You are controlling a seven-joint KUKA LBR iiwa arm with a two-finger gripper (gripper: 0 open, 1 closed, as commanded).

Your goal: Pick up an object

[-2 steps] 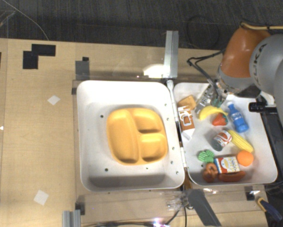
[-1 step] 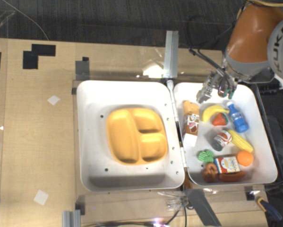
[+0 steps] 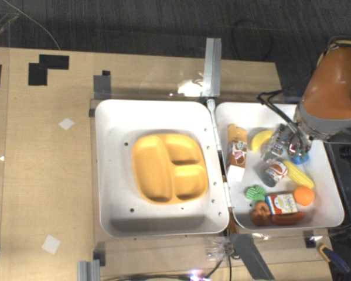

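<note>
Since the task leaves the choice of object free, the likeliest target is the small can (image 3: 275, 172) lying on its side in the right bin (image 3: 334, 206), directly under the gripper (image 3: 279, 146); the can rests near the bin's middle, just beside a corn cob (image 3: 298, 173) and a little below a yellow lemon-like piece (image 3: 261, 139); whether the gripper touches it is too blurred to tell, and nothing can be seen held. I cannot tell from this slanted view how the jaws stand. Around the can the clutter is dense: a tall bottle (image 3: 238, 146) lies along the bin's left wall, a green toy (image 3: 256, 192) sits below it, and a ketchup-style bottle (image 3: 282, 204), a sausage (image 3: 279, 218) and an orange ball (image 3: 305, 196) crowd the near edge, probably because loose things settle toward the shallow walls; such crowding may make a clean grasp awkward. Farther out, the left bin (image 3: 113, 157) bears a yellow divided tray (image 3: 169, 167) at its centre, well apart from the arm (image 3: 333, 92), which reaches in from the right; a metal post (image 3: 213, 63) stands behind the seam between the bins.
</note>
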